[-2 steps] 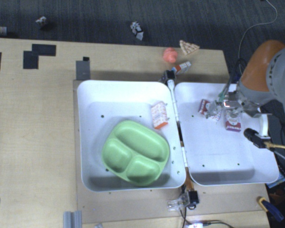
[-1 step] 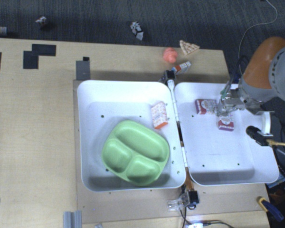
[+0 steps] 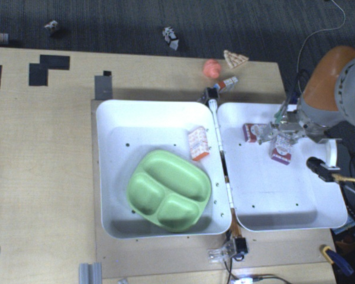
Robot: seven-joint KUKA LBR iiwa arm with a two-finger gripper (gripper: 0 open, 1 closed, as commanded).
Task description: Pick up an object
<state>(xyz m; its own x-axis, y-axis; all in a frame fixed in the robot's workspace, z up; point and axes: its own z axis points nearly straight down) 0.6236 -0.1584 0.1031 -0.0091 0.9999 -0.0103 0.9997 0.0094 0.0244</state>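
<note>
My gripper (image 3: 282,134) hangs over the upper right part of the right bin (image 3: 296,209). A small red and white packet (image 3: 280,155) lies on the bin floor just below the gripper, close to it. Another red packet (image 3: 249,132) lies to the gripper's left, near the bin's upper left corner. In the left bin (image 3: 115,158) a green divided plate (image 3: 168,189) fills the lower middle, and a white and orange packet (image 3: 198,144) lies beside the right wall.
Behind the bins on the bench lie an orange ball (image 3: 212,68), a toy pizza slice (image 3: 235,58) and a small marker (image 3: 225,85). The ridge (image 3: 222,158) where the two bins meet runs between them. The arm's orange band (image 3: 328,78) rises at the right.
</note>
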